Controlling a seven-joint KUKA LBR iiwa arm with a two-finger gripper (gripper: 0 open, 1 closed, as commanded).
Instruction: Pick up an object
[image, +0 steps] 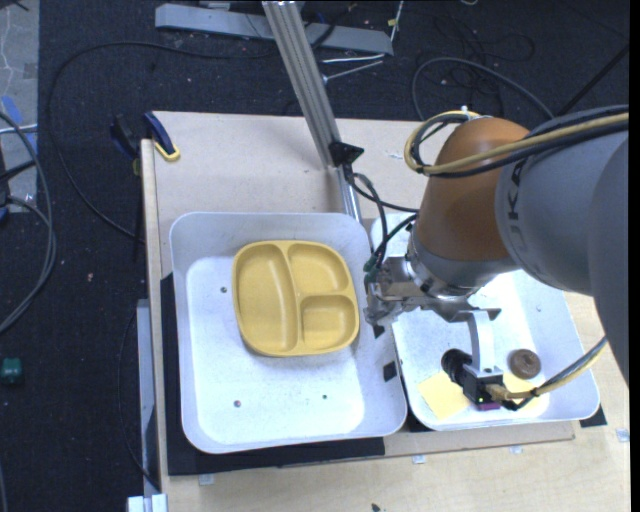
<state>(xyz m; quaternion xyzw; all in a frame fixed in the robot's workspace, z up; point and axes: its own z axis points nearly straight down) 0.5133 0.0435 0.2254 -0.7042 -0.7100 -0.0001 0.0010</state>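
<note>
Starting at the left: the left shallow white bin is taken up by a yellow three-compartment plastic plate, lying flat and right side up in the far half, w/ its right rim close to the bin wall. Prob the likeliest pick. It's judged to be light, stiff and a bit slick, not fragile. The glossy moulded surface gives little purchase on top, so the raised outer rim or one of the divider ridges would be the place to be pinched. A flat-on grab in a compartment would likely just slide. Looks-wise: rounded-square outline, one long section on the left, two smaller ones on the right, mustard yellow all over.

Next, the two-finger gripper is seen just beside the plate's right rim, over the seam btw the bins. Whether it's released or clenched can't be told, too shadowed.

In the right shallow white bin, a pale yellow flat square piece and a small brown round piece are seen at the near side.
</note>
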